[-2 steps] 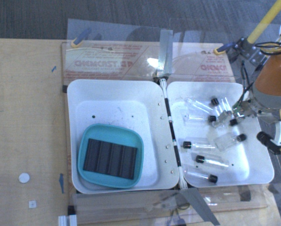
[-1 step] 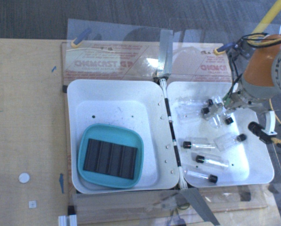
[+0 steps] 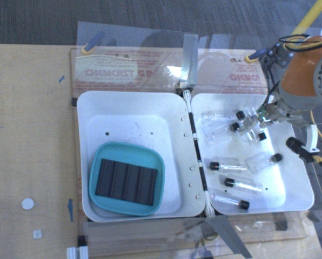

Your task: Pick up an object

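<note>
Grey arm (image 3: 312, 63); broad orange band above wrist; black cables looped on top; metallic gripper (image 3: 254, 124)

Beside the silvery, black-tipped gripper (image 3: 254, 124) lie clear vials (image 3: 231, 167) with black caps, scattered on the glossy white bin (image 3: 299, 198) beneath it. Above the gripper the arm (image 3: 304, 77) shows its orange band over grey. Farther from the gripper, the second white bin (image 3: 91, 109) holds a teal tray (image 3: 99, 190) whose dark charcoal insert (image 3: 126, 181) is ribbed in parallel stripes.
</note>
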Controlling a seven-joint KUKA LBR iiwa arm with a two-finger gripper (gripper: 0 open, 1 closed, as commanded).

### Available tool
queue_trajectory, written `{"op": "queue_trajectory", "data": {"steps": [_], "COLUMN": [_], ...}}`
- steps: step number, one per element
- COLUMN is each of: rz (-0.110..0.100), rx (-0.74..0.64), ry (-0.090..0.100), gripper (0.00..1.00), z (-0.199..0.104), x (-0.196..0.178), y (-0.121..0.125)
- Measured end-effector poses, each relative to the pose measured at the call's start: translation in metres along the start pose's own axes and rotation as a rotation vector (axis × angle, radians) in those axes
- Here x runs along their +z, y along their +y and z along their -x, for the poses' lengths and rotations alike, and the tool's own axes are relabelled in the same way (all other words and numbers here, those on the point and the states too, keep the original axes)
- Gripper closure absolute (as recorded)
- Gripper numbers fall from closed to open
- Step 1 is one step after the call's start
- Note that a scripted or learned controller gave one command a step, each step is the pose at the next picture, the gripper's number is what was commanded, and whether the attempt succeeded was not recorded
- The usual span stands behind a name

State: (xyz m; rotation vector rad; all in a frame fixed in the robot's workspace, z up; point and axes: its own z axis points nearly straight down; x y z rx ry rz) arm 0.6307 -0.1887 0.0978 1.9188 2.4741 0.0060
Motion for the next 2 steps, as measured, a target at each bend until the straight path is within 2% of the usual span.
{"op": "queue_trajectory", "data": {"steps": [1, 2], "rz": [-0.007, -0.007], "rx": [0.087, 0.21], "ry": [0.004, 0.002], "gripper": [1.0, 1.0], "z": [-0.038, -0.076], "x": [-0.097, -0.132], "y": [0.032, 0.059]}}
